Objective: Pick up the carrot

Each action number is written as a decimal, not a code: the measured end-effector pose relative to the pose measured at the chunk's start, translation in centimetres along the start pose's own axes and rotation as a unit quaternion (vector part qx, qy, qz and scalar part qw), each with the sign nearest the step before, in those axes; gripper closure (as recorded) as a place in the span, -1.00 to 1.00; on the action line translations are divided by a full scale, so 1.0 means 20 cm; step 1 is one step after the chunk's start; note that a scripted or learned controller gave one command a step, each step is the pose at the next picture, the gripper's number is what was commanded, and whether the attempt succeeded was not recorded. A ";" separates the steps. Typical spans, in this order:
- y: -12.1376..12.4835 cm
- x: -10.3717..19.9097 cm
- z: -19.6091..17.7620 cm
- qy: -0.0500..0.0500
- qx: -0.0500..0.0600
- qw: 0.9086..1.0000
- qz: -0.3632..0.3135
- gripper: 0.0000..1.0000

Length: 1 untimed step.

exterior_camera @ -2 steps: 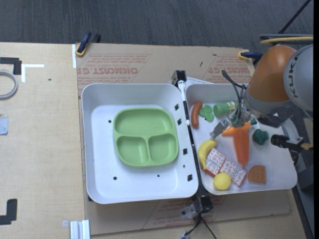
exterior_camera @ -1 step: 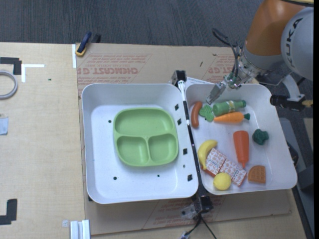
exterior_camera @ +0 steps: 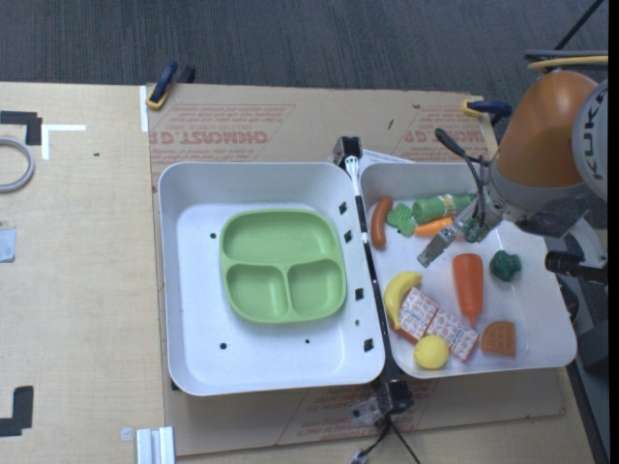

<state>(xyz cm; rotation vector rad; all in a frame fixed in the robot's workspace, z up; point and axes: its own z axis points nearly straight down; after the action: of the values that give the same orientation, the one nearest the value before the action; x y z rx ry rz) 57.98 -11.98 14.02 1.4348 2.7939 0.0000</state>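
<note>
In the right bin (exterior_camera: 542, 361) a slim orange carrot (exterior_camera: 435, 226) with a green leafy top (exterior_camera: 401, 219) lies near the back, pointing right. My gripper (exterior_camera: 434, 247) hangs low just in front of it, slanting down-left from the wrist, with its tip beside the carrot's orange body. A thicker orange tapered vegetable (exterior_camera: 468, 284) lies a little to the gripper's front right, apart from it. From this angle I see nothing held.
Around them lie a red sausage (exterior_camera: 380, 220), a green bottle (exterior_camera: 440, 206), a broccoli piece (exterior_camera: 504, 266), a banana (exterior_camera: 399, 294), a lemon (exterior_camera: 431, 353), wrapped packets (exterior_camera: 437, 323) and a waffle (exterior_camera: 499, 338). The left bin (exterior_camera: 193, 356) holds a green divided plate (exterior_camera: 284, 264).
</note>
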 end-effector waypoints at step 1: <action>0.28 -0.13 0.18 0.004 0.008 0.995 -0.102 -1.00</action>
<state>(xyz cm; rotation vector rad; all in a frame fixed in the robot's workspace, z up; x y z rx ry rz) 64.15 -10.85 10.34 1.1467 2.9391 -0.0173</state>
